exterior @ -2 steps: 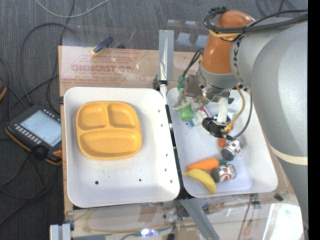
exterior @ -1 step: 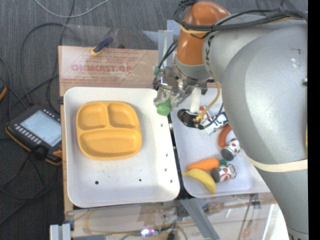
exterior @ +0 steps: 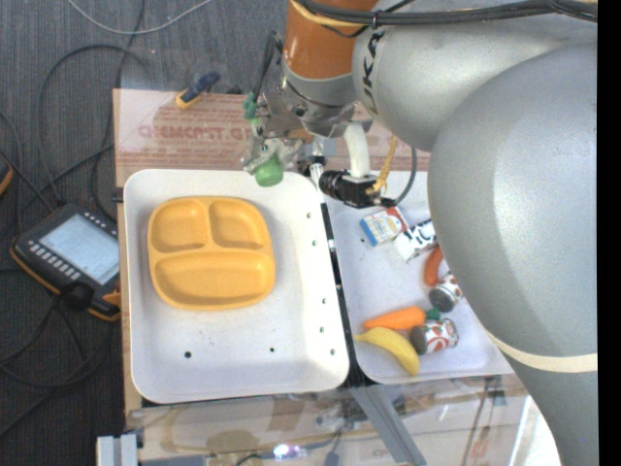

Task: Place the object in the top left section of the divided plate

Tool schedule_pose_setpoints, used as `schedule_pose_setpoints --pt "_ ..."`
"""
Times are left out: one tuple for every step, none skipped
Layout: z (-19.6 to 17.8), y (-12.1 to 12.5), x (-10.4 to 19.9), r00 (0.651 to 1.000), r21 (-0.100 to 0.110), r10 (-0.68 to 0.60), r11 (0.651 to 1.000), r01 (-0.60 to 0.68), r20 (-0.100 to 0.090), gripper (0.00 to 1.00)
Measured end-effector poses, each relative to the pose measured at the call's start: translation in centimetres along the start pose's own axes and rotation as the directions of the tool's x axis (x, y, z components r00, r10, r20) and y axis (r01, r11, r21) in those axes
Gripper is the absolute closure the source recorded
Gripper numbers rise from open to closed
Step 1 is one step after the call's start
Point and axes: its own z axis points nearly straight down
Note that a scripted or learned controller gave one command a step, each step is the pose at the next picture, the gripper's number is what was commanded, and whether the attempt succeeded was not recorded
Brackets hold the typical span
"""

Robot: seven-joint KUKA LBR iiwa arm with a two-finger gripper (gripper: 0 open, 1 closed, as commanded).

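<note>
Bananas and carrots (exterior: 396, 317) lie nearest me in the right bin (exterior: 388, 280). Beyond, the yellow divided plate (exterior: 211, 251) sits in the left bin (exterior: 155, 357). Farthest, my gripper (exterior: 264, 159) clamps a small green object (exterior: 268, 172), with the plate's top left section (exterior: 178, 222) down-left of it.

Divided plate (exterior: 211, 252) lies in the left bin (exterior: 155, 357), toward its far side. The right bin (exterior: 374, 289), touching alongside, holds a banana (exterior: 393, 348) and carrot (exterior: 394, 318) near, a carton (exterior: 380, 226) farther.
</note>
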Motion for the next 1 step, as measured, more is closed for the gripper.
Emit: schedule_pose_setpoints --pt "6.29 1.42 6.32 1.0 0.001 0.009 1.0 -0.009 0.001 1.0"
